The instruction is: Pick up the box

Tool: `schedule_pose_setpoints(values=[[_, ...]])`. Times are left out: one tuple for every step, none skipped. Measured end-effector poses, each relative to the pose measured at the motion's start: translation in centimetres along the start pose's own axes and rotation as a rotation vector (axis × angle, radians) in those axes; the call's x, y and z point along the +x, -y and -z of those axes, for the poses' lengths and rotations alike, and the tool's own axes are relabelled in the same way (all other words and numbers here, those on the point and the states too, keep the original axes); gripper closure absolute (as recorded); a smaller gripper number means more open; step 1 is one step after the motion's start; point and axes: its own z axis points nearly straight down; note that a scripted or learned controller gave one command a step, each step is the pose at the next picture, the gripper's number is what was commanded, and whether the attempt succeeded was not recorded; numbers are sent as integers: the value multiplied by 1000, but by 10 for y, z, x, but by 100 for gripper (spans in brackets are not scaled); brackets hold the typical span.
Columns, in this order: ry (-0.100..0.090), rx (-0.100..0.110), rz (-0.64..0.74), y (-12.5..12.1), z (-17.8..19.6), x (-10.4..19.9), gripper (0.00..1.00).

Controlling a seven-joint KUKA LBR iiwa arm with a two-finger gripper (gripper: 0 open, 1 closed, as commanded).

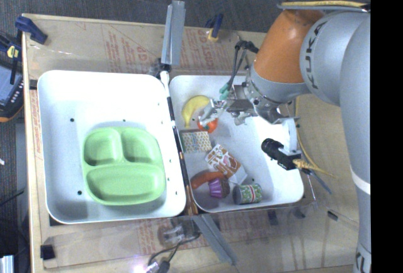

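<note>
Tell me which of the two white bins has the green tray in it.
The left bin holds the green divided tray. The right bin, under the arm, holds small items instead, such as a banana and a patterned box.

- 2 white bins [47,139]
- 1 green divided tray [124,165], L bin
- 1 banana [196,108], 12 o'clock in R bin
- 2 patterned boxes [222,161]
- 1 green can [247,192], 6 o'clock
- 1 purple cup [218,188]

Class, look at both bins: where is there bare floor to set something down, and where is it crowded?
Left bin: bare floor around the green tray, widest above it. Right bin: crowded along its left side, from banana to patterned box, purple cup and can.
</note>
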Motion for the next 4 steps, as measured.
schedule_pose_setpoints(values=[[3,-3,95,-44,-113,-2,0],[1,-2,181,11,-126,-98,0],[0,-2,323,28,-101,-25,0],[2,-2,317,66,-101,-1,0]])
